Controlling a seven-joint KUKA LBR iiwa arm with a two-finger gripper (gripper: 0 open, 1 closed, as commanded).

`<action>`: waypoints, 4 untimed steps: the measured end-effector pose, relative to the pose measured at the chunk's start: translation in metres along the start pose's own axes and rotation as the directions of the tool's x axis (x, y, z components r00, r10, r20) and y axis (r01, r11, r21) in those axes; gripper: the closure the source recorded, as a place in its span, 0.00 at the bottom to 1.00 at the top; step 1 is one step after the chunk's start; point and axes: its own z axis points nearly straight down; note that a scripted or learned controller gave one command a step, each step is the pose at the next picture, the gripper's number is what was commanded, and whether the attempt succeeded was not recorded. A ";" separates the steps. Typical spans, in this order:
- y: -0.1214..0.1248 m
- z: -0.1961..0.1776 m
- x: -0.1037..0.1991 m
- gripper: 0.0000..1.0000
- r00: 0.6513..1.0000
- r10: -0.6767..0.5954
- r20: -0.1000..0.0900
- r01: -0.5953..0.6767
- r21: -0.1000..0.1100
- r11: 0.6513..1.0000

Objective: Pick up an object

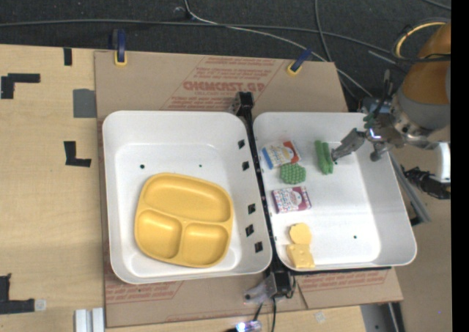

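Now we see the end effector (341,150) touching the green block (323,157); we cannot tell its state.

Two white bins (117,198); one yellow tray (183,219) at 9 o'clock; two packets (281,155), two green things (323,157), two yellow bits (299,234) at 3.

A robotics lab, by the look of it: a cardboard sheet (220,85) clamped (119,48) to the bench's far edge, black tape marks (72,153) along its left side, loose cables (220,21) over dark carpet.
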 end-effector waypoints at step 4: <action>0.005 0.025 0.002 1.00 1.000 0.001 0.002 -0.001 -0.010 1.000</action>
